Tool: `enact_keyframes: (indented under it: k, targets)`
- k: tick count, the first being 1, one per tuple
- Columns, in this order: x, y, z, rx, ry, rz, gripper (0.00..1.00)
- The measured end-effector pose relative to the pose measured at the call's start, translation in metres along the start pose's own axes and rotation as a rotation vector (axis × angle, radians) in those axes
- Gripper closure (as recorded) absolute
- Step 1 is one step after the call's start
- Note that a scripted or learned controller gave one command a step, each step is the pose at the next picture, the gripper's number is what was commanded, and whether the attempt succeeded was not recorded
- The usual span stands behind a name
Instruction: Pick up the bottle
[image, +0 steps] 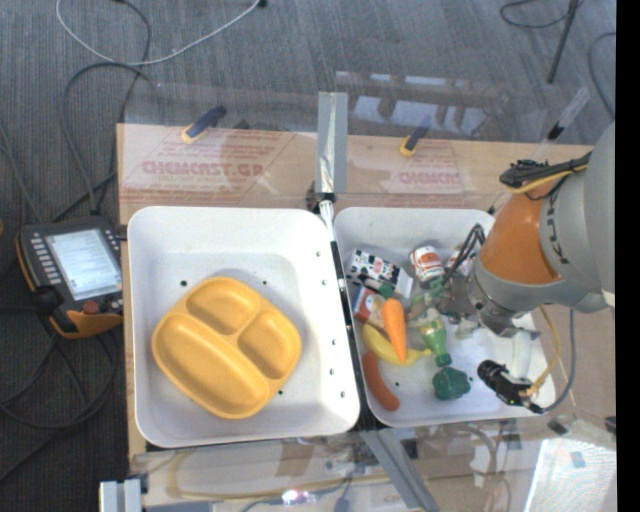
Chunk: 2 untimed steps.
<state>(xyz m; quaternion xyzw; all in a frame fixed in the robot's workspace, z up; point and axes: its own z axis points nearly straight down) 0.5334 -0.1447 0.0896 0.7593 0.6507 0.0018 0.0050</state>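
- Dark grey carpet with loose cables surrounds a bench that bears two shallow white bins side by side; a teach pendant (70, 268) lies on the floor to the left.
- The left bin (180, 235) holds a yellow divided tray (227, 346).
- The right bin (400, 222) holds a clutter of small things: a black-and-white carton (374, 267), a red-and-white can (427, 264), an orange carrot (394, 328), a yellow banana (380, 349), a reddish sausage (379, 382) and a dark green toy vegetable (451, 383).
- The green bottle (434, 340) lies among these, just right of the carrot and above the green toy.
- The gripper (452, 302) hangs close over the bottle's upper end, by the can.
- How wide its jaws stand cannot be told, nor whether it touches the bottle.
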Motion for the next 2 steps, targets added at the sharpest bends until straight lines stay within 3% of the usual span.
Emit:
enact_keyframes:
  k: [1, 2]
  targets:
    - [0.001, 0.0, -0.009, -0.001, 0.002, 0.0, 1.0]
    - [0.002, -0.025, -0.038, 0.014, 0.004, -0.165, 1.0]
